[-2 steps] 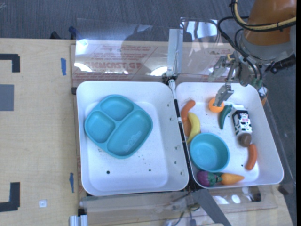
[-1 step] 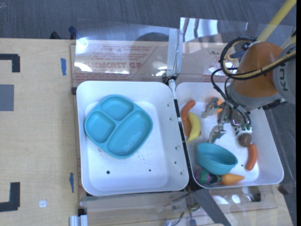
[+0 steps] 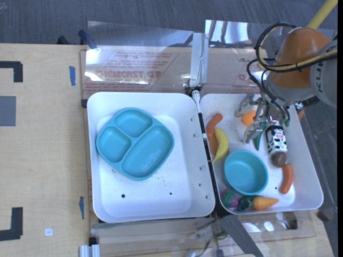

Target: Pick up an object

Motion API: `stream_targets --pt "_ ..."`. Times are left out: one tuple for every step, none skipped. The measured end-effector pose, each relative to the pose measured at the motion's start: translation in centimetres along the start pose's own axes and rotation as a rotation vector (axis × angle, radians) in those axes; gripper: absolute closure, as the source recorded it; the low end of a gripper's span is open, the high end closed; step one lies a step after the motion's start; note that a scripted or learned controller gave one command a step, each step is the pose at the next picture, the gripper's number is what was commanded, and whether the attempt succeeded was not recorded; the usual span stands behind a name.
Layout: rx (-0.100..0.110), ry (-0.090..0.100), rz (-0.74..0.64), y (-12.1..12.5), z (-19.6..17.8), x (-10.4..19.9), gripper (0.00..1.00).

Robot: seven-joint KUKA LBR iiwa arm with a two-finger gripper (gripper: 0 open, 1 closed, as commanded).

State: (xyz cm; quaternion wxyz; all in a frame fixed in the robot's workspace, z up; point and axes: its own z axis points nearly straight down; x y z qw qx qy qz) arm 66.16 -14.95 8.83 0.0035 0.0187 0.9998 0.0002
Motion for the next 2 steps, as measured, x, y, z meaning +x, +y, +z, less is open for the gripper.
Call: stream_targets --pt "0.001 -0.016 -0.001 0.10 -1.51 -0.41 1.00" --pt "0.001 -0.011 -0.001 0.11 -1.35 -0.30 0.00"
